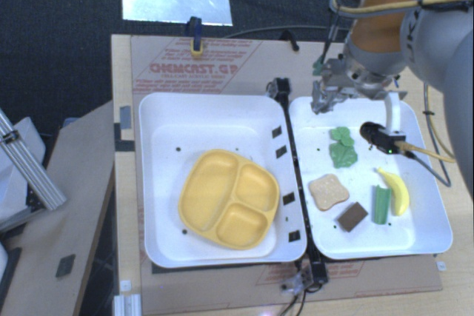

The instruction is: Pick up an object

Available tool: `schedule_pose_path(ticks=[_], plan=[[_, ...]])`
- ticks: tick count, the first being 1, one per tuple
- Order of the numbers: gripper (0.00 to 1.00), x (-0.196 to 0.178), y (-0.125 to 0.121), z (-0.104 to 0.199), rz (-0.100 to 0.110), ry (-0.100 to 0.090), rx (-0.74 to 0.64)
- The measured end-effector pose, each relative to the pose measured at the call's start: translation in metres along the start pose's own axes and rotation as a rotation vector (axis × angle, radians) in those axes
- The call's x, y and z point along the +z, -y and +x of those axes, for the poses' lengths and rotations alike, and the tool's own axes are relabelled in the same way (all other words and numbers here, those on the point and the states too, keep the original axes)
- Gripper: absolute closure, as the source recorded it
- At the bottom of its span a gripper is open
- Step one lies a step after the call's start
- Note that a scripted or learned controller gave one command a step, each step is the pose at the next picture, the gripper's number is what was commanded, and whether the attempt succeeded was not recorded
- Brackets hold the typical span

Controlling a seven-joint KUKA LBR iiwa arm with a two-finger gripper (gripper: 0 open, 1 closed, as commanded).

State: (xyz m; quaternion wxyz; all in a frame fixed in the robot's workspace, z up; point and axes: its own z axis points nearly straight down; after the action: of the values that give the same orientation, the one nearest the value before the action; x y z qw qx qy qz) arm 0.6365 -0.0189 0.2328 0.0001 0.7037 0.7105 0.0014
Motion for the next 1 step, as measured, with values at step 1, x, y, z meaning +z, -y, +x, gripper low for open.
schedule_pose_path(ticks=[1], plan=[[1.00,-0.0049,-0.0046,0.0523,0.000,0.001,0.001]])
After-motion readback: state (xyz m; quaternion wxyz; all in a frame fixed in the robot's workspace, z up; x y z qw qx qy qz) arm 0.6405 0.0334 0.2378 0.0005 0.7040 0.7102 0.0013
